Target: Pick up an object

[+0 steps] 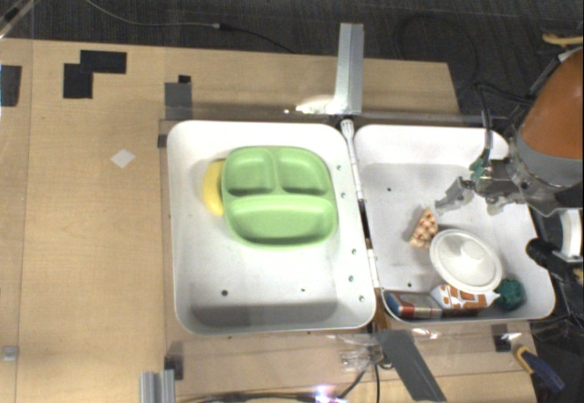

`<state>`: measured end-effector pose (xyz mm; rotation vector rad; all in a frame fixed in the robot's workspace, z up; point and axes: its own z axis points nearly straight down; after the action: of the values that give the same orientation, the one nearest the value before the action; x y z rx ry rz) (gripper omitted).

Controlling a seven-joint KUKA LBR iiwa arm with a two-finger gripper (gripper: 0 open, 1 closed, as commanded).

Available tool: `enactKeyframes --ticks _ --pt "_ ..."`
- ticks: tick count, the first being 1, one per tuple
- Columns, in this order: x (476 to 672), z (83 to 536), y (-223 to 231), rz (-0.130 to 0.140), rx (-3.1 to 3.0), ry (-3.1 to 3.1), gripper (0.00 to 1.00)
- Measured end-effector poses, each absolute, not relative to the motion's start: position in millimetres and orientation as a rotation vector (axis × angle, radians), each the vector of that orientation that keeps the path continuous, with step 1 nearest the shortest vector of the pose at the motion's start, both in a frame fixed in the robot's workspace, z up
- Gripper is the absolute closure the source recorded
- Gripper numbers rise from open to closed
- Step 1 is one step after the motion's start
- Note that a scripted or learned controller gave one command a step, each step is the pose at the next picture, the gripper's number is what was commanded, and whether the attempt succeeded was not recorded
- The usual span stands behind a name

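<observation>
The right bin (401, 155) holds a small tan waffle-like piece (422, 228), a white round bowl (465, 260), a brown and orange packet (459, 300), a dark pen-like item (408, 307) and a small green object (511, 293). My gripper (461, 190) hangs over the right bin's middle right, above and to the right of the tan piece and apart from it. Nothing shows in its grasp. The arm's orange band (555, 114) is at the right edge.
The left bin (265, 292) holds a green divided plate (278, 194) with a yellow item (213, 189) tucked under its left side. A metal post (350, 68) stands behind the divider between the bins. Cables run along the right edge.
</observation>
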<state>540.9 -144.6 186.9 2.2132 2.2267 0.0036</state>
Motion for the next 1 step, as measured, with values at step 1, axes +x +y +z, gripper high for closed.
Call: enactKeyframes --ticks 1 --pt "568.1 88.5 -95.7 0.012 2.125 2.301 0.00"
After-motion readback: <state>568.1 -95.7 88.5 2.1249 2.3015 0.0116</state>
